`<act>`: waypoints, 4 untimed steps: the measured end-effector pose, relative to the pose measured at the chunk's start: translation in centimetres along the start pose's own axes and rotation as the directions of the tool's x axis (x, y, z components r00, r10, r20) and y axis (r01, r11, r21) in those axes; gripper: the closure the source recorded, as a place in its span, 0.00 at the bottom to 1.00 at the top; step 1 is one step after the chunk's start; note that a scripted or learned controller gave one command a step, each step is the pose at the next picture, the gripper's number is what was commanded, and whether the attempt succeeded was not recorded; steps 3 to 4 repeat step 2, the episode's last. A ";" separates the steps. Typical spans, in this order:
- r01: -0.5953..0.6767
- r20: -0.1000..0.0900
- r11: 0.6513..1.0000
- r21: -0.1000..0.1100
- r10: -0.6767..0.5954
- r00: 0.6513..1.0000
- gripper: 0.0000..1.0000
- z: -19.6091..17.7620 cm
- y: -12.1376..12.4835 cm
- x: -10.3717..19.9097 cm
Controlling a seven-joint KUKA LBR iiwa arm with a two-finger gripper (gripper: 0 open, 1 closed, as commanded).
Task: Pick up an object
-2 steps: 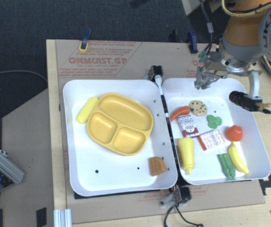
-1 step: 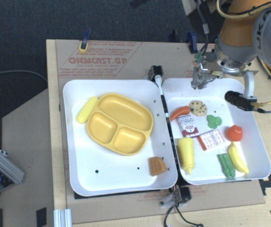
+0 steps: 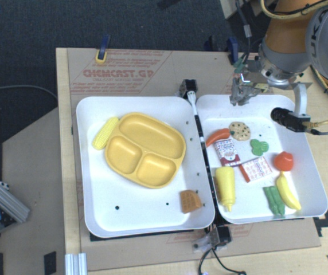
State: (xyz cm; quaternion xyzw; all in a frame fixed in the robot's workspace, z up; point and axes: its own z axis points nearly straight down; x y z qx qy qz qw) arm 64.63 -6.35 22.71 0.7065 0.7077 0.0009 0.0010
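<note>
Metal gripper [image 3: 241,93], its grip state impossible to tell, hung at the right bin's [image 3: 319,182] far edge, the cookie [image 3: 239,131] just nearer the camera.

Bare floor of left bin [image 3: 147,211] around yellow tray [image 3: 144,149].

Yellow tray [image 3: 144,149], red tomato [image 3: 284,161], green beans [image 3: 274,201]
</note>
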 end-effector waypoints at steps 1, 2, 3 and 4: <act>-0.003 0.001 1.000 0.001 0.003 1.000 1.00 0.3 0.6 -2.1; -0.001 0.000 1.000 0.004 0.001 1.000 1.00 1.2 0.2 -1.2; -0.001 0.000 1.000 0.004 0.001 1.000 1.00 1.2 0.2 -1.2; -0.001 0.000 1.000 0.004 0.001 1.000 1.00 1.2 0.2 -1.2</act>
